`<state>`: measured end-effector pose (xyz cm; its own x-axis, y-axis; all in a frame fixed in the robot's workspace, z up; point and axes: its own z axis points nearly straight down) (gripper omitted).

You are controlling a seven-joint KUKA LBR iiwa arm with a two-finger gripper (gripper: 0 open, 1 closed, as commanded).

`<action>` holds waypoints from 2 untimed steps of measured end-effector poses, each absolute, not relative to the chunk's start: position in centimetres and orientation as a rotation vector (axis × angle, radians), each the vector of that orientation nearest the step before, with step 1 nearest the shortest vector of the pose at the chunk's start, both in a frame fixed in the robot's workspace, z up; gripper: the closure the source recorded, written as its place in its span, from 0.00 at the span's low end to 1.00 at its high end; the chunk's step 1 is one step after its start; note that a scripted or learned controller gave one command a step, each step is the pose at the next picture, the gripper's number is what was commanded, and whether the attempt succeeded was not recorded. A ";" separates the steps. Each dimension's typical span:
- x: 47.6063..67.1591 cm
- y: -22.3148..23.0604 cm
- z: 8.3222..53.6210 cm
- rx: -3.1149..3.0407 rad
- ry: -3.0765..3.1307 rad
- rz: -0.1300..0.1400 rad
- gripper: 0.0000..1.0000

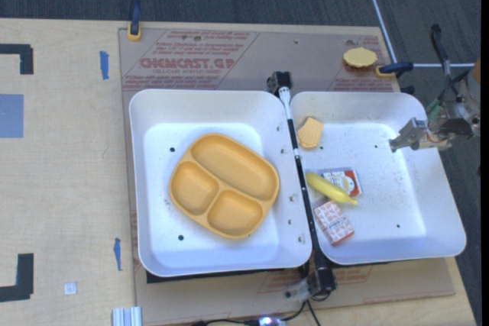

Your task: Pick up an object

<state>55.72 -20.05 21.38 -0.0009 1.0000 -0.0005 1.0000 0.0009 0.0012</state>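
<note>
We find the pincer [405, 137] at the right side of the right bin [428, 237], hanging above the bin's upper right area, with the wrist and arm behind it running off toward the right edge. We cannot tell how its jaws stand, for the tip is small and blurred against the white floor; nothing shows between them.

Nearest to the pincer, down and to its left, lies a yellow banana [331, 188] resting across a small red and white packet [344, 181], the two touching. Just below those, farther from the pincer, sits a red and white checked box [333, 222], close against the bin's left wall. Level with the pincer but well to its left, a pale orange wedge [309, 133] lies by the upper left corner of the same bin.

Up from the pincer, outside the bin on the brown board, rests a round yellow biscuit-like piece [360, 57] beside a blue clamp [393, 69].

Farthest to the pincer's left, beyond the black divider, the left bin [153, 187] carries a yellow three-part plate [223, 185], lying flat and turned at an angle.
</note>
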 end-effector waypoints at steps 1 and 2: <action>59.7 -20.3 9.5 2.219 2.222 0.002 0.00; 56.4 -11.9 8.6 2.218 2.224 0.004 0.00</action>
<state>56.36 -11.95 8.60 -0.0023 1.0000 0.0015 1.0000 0.0023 0.0024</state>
